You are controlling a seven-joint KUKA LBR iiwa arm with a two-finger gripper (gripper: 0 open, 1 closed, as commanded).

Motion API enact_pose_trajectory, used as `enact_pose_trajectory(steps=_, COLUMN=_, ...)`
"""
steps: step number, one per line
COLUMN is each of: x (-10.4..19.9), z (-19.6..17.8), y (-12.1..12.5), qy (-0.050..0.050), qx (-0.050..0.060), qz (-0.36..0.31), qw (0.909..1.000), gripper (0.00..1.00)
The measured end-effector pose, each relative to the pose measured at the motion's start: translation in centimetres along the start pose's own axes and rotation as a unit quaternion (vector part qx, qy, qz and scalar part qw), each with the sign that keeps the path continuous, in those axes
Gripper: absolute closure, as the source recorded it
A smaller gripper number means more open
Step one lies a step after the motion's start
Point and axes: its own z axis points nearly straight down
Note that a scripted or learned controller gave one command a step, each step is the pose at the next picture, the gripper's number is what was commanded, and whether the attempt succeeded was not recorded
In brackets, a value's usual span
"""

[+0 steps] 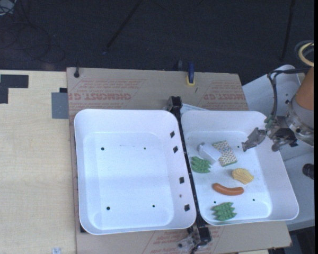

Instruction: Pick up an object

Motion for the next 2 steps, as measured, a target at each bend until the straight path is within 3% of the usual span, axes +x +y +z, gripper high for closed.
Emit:
enact_pose_trajectory(steps=1, x=-1.4, z=-13.5, y=8.9, qy=-0.004, qx=-0.011, qz=-0.003, qw=0.9999, gripper=0.00)
enact_pose_trajectory(steps=2, x=-3.6, z=-3.7, y=-0.9, qy=0.001, qx=0.003, qz=0.000, qw=1.0000, gripper=0.00)
